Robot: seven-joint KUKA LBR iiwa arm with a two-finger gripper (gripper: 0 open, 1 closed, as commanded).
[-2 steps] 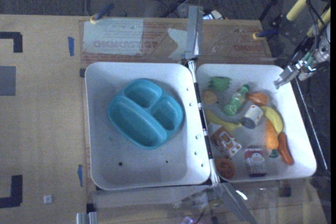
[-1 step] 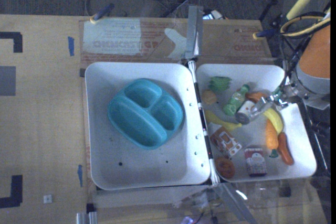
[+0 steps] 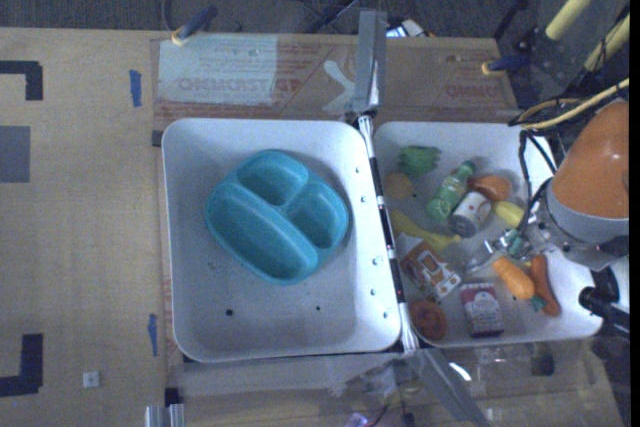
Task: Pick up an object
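Note:
The right bin [image 3: 390, 137] holds several toy foods. Among them are a green pepper [image 3: 418, 158], a green bottle [image 3: 450, 190], a white can [image 3: 468, 213], a yellow banana [image 3: 425, 231] and a small printed box [image 3: 430, 270]. An orange carrot [image 3: 514, 279] and a redder one [image 3: 543, 282] lie near the right wall. My gripper [image 3: 499, 247] reaches down from the orange-banded wrist [image 3: 596, 177] at the right. It sits low in the bin, just above the orange carrot and right of the white can. I see nothing clearly held.
A teal divided plate [image 3: 278, 214] lies in the left bin [image 3: 190, 245]. A red packet [image 3: 482, 308] and a brown round piece [image 3: 429, 319] sit by the right bin's front wall. A metal divider [image 3: 380, 215] separates the bins. Cables hang by the arm.

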